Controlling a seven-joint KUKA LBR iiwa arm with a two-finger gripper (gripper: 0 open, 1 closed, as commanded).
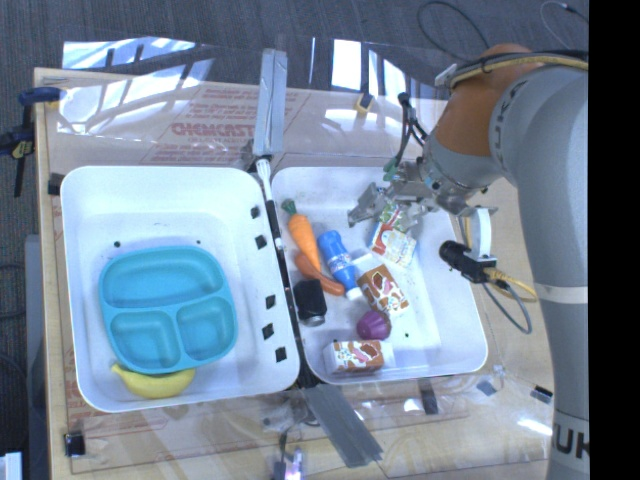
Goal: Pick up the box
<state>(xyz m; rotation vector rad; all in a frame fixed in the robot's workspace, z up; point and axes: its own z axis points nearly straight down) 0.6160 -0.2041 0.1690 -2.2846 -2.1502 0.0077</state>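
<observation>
Several small boxes lie in the right bin; the likeliest target, a red-and-white box, sits at the far side directly under the gripper. Whether its fingers are apart I cannot tell. Step: reaching; next, close and lift.

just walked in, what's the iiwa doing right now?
The arm reaches in from the right with its end effector at the far part of the right bin, right above a small red-and-white carton. Whether it grips the carton can't be told. A carrot, a blue bottle, two more boxes and a purple piece lie nearby. The left bin holds a blue tray and a banana.
</observation>
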